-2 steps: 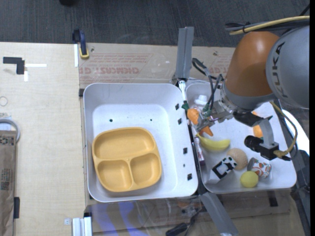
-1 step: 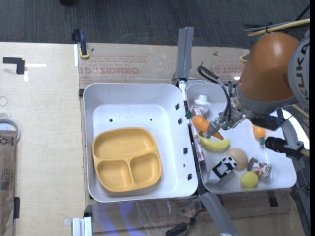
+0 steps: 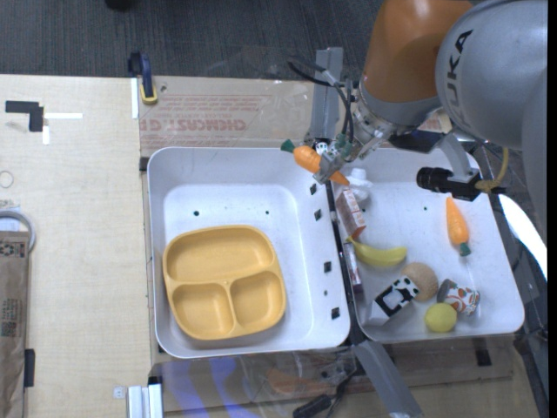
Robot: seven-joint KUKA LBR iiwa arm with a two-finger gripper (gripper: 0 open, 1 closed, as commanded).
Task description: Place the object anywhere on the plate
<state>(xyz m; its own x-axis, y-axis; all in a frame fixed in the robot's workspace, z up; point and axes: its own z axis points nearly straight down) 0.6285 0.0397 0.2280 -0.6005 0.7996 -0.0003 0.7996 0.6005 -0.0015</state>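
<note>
The gripper (image 3: 335, 159) hangs over the shared wall between the two white bins, near their far edge, with a small orange carrot (image 3: 307, 158) clamped between its fingers; the carrot's green top points left. The yellow three-section plate (image 3: 224, 279) lies in the left bin (image 3: 165, 233), toward its near left corner, well apart from the carrot. The right bin (image 3: 505, 268) holds a second carrot (image 3: 457, 222) by its right wall, a banana (image 3: 380, 253) near the dividing wall, and a yellow ball (image 3: 440, 317) at the near edge
</note>
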